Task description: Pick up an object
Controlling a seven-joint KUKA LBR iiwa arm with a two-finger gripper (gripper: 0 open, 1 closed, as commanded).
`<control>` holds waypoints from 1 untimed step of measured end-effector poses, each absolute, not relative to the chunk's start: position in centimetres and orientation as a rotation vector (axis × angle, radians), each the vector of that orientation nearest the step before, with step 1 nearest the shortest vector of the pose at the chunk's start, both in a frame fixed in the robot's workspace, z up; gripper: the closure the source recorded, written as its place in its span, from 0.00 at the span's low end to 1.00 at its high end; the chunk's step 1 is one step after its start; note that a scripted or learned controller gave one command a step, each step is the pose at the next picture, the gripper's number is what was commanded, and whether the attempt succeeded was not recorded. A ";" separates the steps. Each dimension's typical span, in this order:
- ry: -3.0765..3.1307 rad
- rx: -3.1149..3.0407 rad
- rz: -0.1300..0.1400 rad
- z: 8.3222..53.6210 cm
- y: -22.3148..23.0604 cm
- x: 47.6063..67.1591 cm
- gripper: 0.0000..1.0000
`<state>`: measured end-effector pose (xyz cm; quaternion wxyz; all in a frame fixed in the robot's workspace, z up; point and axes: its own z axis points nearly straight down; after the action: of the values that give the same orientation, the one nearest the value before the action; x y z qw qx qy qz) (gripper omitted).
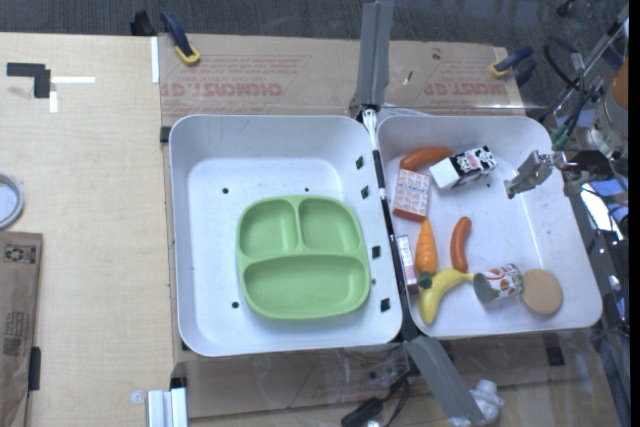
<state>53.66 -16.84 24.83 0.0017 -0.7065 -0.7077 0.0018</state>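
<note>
Bare floor right of sausage (459, 242), above can (499, 284).

Light wood desk (80, 165), brown cardboard sheet (270, 80) laid across its far part under two white bins. Left bin (195, 215) and right bin (570, 235) side by side, touching at the middle. Blue-and-yellow clamps (180, 40) at the cardboard's far corners. Roll of clear tape (8, 203) and brown paper bag (18, 305) at the left edge. Black L-mark (30, 75) far left.
</note>
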 end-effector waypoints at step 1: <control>-2.217 -2.219 0.005 9.8 -12.7 52.9 0.00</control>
<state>52.85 -12.66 9.83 0.0024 -0.7074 -0.7068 0.0016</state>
